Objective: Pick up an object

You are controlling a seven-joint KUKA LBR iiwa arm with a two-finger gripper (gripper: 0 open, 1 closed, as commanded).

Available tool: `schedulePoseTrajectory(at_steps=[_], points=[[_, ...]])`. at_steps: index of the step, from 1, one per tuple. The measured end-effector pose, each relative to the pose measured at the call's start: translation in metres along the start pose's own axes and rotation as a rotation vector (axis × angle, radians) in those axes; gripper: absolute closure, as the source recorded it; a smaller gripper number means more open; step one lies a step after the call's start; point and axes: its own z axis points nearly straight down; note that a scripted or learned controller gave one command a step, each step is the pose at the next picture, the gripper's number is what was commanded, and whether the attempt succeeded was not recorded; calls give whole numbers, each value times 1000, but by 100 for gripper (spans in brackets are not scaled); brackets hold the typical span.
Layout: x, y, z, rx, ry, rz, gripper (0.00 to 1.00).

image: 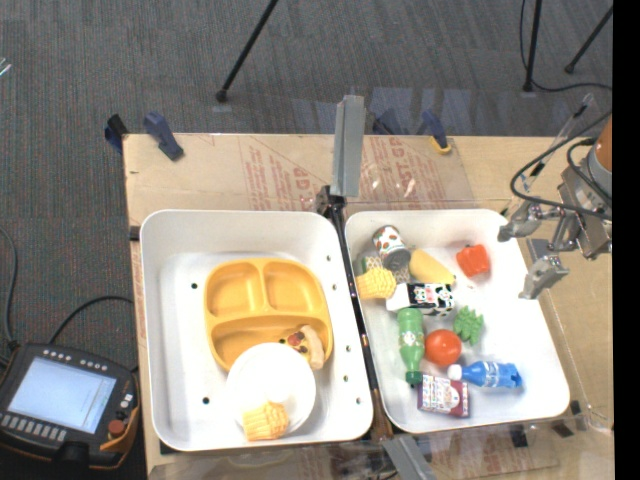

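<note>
The end effector (535,258) hangs over the right rim of the right bin (545,353), near that bin's far right corner. Two grey fingers show, one pointing left at about the rim's far end and one lower, angled down toward the bin's floor; they stand apart with nothing between them, so the end effector is open and carries nothing.

All the loose toys lie inside the right bin, to the left of and nearer the front than the end effector. Closest to it is a red pepper (473,260), just left of the fingers and apart from them, near the bin's far edge. Further left sit a yellow wedge (432,266), a small can (390,243) and a corn cob (377,284), with a black-and-white milk carton (430,296) below them. Toward the middle are a green leafy piece (467,323), a green bottle (410,340) and a red tomato (442,347). Near the front edge lie a blue bottle (492,375) and a dark red carton (443,396).

The left bin (165,268) holds a yellow divided tray (262,303), a white plate (268,380) overlapping its front, a bread-like piece (308,344) at the plate's far edge, and yellow fries (264,421) on the plate's near edge.
</note>
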Motion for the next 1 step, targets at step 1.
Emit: schedulePoseTrajectory(at_steps=[1], points=[[20, 24, 127, -5, 14, -66, 0]])
